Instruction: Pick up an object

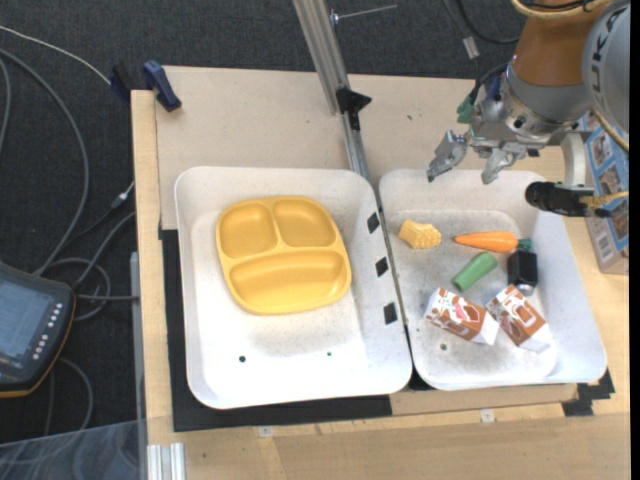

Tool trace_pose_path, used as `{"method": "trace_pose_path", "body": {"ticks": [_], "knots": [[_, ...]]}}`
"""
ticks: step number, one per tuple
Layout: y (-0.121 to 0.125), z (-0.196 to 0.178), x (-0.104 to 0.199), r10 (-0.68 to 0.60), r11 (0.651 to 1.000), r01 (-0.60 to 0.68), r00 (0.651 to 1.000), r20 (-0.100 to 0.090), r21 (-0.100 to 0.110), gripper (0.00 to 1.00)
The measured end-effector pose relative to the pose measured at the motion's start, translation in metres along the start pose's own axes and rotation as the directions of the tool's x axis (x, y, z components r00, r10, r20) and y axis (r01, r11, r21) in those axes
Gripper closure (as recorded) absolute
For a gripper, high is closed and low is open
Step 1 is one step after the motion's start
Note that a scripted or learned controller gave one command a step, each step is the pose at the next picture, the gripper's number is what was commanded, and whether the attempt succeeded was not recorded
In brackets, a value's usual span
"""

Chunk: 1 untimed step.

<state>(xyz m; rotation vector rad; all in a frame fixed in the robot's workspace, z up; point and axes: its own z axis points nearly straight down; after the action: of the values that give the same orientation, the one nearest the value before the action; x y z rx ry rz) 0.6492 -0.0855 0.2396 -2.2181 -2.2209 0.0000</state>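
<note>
My gripper (pixel 466 166) hangs open above the far edge of the right bin (pixel 570 368), with nothing between its fingers. Below it in that bin lie a yellow corn piece (pixel 420 234), an orange carrot (pixel 487 240), a green cylinder (pixel 474 271) and a small black block (pixel 522 267). Two red-and-white cartons (pixel 459 316) (pixel 519 318) rest nearer the bin's front. The corn piece is the closest object to the gripper, a little to its front left.
The left bin (pixel 200 348) holds a yellow divided plate (pixel 284 254). A metal pole (pixel 322 38) rises at the back between the bins. A black tube (pixel 556 198) sticks out near the right bin's far right corner.
</note>
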Motion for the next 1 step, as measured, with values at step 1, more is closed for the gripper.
{"method": "trace_pose_path", "body": {"ticks": [1], "knots": [[0.0000,0.0000,-0.0001,0.000,1.000,0.000,1.000,0.000,0.000,0.00]]}}
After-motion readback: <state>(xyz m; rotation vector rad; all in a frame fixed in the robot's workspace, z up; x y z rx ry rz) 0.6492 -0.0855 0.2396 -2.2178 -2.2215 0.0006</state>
